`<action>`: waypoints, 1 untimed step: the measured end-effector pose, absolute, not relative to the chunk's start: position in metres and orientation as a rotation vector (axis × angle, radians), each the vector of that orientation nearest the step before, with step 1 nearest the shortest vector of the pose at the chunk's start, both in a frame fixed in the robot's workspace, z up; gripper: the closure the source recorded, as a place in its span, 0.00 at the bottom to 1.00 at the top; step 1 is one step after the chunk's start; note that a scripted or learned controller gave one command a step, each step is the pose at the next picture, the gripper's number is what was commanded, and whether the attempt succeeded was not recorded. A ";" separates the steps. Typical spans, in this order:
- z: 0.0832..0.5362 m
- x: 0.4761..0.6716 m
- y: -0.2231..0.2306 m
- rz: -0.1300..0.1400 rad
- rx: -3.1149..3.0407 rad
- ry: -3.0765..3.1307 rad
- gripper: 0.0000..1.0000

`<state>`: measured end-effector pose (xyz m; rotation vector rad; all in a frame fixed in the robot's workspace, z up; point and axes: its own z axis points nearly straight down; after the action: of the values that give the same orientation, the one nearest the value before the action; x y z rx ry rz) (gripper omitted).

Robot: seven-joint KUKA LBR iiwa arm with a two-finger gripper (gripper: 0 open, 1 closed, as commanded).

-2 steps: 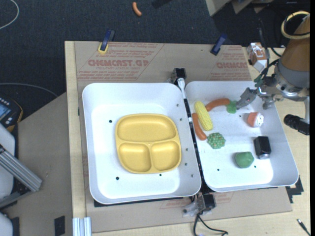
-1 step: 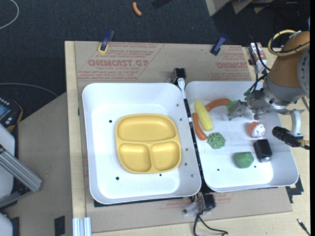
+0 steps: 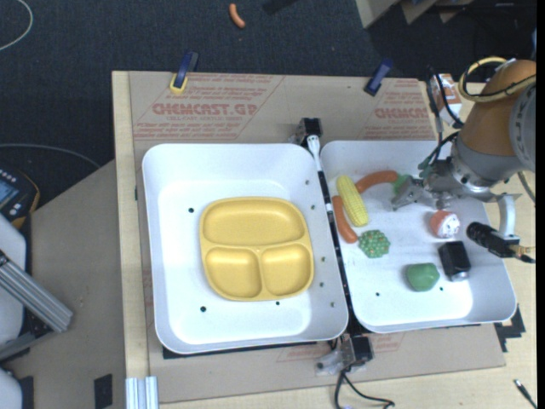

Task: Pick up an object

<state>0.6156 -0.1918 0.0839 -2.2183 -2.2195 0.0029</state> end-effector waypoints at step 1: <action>0.096 0.617 -0.192 -0.001 -2.221 -2.223 1.00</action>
<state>0.6169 -0.1920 0.0961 -2.2215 -2.2227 -0.0009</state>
